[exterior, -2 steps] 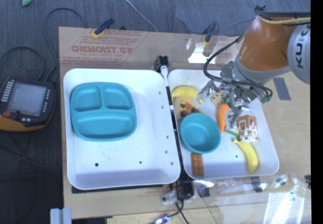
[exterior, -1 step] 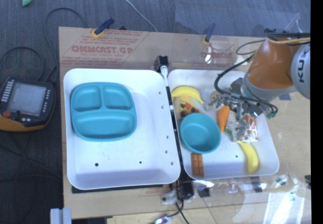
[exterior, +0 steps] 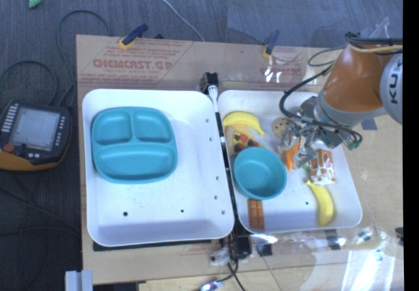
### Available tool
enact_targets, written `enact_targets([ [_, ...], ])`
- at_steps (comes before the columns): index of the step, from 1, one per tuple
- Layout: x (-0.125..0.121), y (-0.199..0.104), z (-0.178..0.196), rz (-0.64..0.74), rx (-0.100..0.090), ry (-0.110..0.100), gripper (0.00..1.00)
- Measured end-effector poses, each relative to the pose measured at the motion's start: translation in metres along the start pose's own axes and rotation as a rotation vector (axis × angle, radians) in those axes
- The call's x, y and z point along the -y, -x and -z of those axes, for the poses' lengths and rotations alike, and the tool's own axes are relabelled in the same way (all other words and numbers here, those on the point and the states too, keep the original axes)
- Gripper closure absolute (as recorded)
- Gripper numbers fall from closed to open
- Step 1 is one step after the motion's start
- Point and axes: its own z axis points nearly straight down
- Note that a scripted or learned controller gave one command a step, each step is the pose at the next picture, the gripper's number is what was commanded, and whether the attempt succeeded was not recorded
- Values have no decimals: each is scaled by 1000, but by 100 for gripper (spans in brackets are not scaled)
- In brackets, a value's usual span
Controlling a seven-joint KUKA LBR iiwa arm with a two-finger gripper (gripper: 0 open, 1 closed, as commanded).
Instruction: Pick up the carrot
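The carrot (exterior: 289, 156) is a small orange piece in the right bin (exterior: 347, 214), just right of the blue bowl (exterior: 260, 172). My gripper (exterior: 298, 141) hangs low right over the carrot's upper end and hides part of it. The carrot's lower tip pokes out below the gripper, toward the bowl's rim. Whether the carrot is lifted off the bin floor is not clear from this angle. The grey wrist and orange band (exterior: 353, 80) rise to the right of it.
Crowding the right bin are a banana (exterior: 243, 122) at upper left, a second banana (exterior: 323, 202) at lower right, a cookie (exterior: 281, 127), a snack packet (exterior: 322, 167), a brown bar (exterior: 255, 213) and a dark red item (exterior: 244, 141). The left bin (exterior: 131, 217) holds a blue divided plate (exterior: 134, 143).
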Motion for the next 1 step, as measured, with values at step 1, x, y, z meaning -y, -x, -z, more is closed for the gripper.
enact_targets([
  [1,-14,60,52,-28,-9,5,100],
])
